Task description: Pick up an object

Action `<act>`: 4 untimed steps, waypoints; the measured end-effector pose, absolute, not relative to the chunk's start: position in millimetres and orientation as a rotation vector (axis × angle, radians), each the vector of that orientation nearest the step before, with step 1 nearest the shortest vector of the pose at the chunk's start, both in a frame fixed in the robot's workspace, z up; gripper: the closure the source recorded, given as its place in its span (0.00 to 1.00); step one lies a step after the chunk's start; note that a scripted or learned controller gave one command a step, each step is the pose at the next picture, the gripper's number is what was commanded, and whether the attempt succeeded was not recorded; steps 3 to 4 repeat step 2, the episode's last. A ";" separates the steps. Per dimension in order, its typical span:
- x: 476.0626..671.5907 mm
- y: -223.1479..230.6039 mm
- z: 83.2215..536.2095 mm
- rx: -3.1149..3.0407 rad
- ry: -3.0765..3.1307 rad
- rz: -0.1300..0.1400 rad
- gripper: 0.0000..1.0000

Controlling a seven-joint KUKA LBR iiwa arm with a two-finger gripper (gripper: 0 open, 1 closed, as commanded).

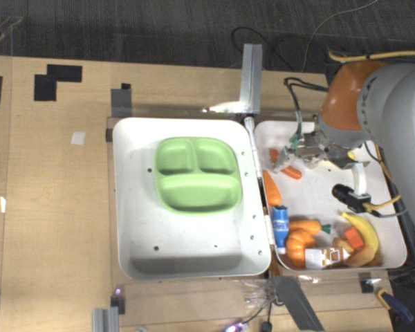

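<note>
**benchwatcher:** Wooden worktop [55, 206] with dark carpet behind it, two shallow white bins side by side. The left white bin [128, 206] holds just a pale green divided plastic tray [197, 173]. Everything you could pick is in the right white bin [395, 244]. Your gripper [299, 151] sits over the far-left corner of that bin, and right beside it is a small orange carrot-shaped piece [291, 173], just toward the near side of the gripper and a touch left. I can't tell if it's touching.

**kuka_tinkerer:** Long axis?

**benchwatcher:** It lies on a slant, running from far-left to near-right across the bin floor. My guess is you'd want the gripper turned to close across that slant, not along it. Whether the gripper is spread or pinched, I honestly can't tell; it's a dark tangle of metal and cable from this angle.

**kuka_tinkerer:** Other options?

**benchwatcher:** A longer orange carrot toy [272, 189] lies along the left wall, with a blue bottle-shaped piece [280, 220] beside it. The yellow toy banana [364, 232] is in the heap at the near end, well apart from the gripper. The small piece is the nearest by far.
</note>
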State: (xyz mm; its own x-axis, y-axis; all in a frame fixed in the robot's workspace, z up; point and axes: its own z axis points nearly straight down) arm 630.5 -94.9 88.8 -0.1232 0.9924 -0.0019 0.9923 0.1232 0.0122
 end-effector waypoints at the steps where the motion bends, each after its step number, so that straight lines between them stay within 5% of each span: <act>1: 633.2 -92.9 101.8 2.062 2.353 0.020 1.00; 2: 667.0 -9.3 186.9 2.007 2.410 0.007 1.00; 4: 667.0 -9.3 186.9 2.007 2.410 0.007 1.00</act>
